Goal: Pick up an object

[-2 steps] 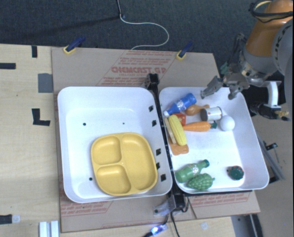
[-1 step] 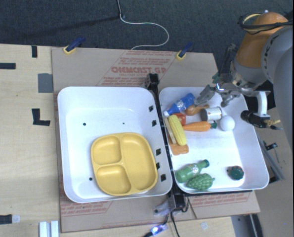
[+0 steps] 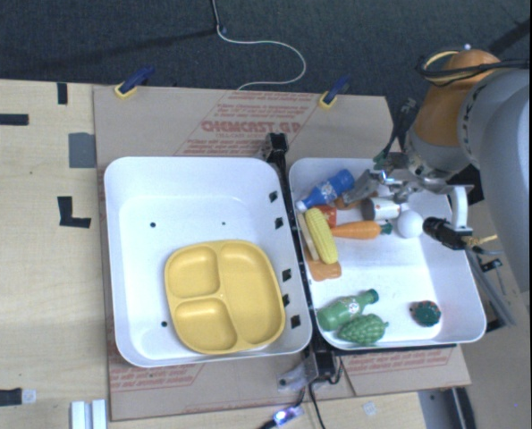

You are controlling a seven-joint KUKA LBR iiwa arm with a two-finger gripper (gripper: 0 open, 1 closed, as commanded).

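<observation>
My gripper (image 3: 379, 197) hangs over the far part of the right bin (image 3: 453, 280), reaching in from the right. Just left of it lies a blue bottle (image 3: 330, 189). An orange carrot (image 3: 358, 231) lies right below the gripper, beside a yellow corn cob (image 3: 320, 234). A white round piece (image 3: 409, 225) sits just right of the carrot's tip. At the bin's near side lie a green bottle (image 3: 346, 308), a bumpy green fruit (image 3: 362, 330) and a small dark green object (image 3: 425, 312).
The left bin (image 3: 140, 204) holds a yellow divided plate (image 3: 223, 295). An orange-brown piece (image 3: 325, 270) lies under the corn's near end. The arm's grey body (image 3: 507, 150) stands over the bench's right edge. A white cable (image 3: 266, 56) runs behind the bins.
</observation>
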